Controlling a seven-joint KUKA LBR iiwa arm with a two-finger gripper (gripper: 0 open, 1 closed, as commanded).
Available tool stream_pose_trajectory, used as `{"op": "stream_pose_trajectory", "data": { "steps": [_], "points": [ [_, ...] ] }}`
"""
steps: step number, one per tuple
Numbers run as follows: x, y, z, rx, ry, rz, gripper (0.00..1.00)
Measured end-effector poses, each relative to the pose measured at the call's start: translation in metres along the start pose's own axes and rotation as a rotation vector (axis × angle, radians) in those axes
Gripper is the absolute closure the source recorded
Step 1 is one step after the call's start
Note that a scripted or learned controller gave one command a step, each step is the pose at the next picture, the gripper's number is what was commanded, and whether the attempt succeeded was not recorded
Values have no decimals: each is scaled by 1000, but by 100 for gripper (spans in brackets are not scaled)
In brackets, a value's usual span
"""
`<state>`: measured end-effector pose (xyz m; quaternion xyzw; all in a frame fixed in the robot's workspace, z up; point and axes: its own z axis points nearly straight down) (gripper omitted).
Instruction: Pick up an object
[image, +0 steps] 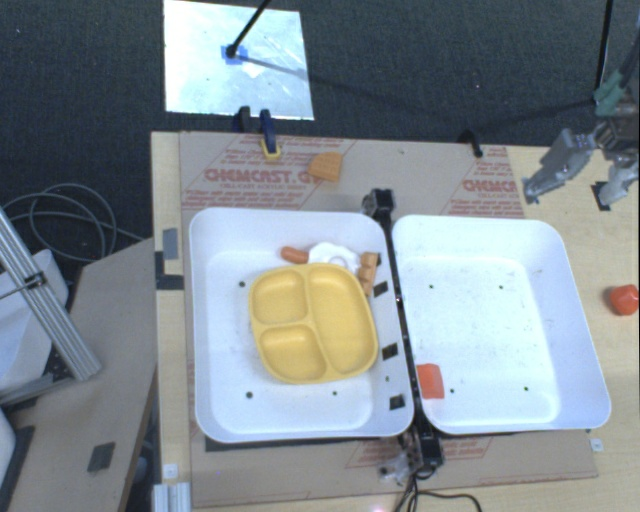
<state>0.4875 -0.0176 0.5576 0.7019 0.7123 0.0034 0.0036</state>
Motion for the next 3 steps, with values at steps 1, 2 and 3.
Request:
{"op": "stream_pose_trajectory", "data": {
  "steps": [1, 2, 3],
  "points": [
    [-129, -5, 24, 9, -4, 27, 0],
    [-122, -3, 22, 7, -1, 11, 0],
    [-122, -3, 22, 7, -1, 11, 0]
  ]
}}
